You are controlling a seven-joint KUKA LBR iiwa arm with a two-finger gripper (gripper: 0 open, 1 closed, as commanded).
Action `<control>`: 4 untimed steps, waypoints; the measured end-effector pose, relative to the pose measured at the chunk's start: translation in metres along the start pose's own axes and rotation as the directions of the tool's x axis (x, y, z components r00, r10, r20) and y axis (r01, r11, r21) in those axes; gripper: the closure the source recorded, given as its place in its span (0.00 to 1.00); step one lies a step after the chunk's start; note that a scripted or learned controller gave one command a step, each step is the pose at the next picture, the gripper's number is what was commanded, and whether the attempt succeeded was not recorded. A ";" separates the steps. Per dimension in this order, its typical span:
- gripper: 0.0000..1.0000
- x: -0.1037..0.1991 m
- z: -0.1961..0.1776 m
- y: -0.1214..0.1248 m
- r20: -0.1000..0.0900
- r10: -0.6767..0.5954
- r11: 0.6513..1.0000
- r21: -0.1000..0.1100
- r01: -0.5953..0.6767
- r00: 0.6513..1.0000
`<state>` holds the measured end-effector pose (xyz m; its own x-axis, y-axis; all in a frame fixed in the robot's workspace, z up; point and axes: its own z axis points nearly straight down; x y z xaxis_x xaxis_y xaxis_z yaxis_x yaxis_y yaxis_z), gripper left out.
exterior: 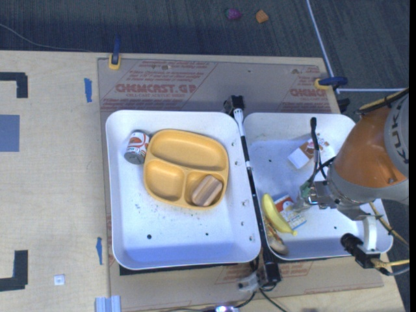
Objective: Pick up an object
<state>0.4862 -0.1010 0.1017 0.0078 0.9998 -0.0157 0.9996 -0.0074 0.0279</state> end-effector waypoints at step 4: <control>0.00 0.007 0.012 -0.002 -0.009 -0.003 1.000 0.009 0.004 1.000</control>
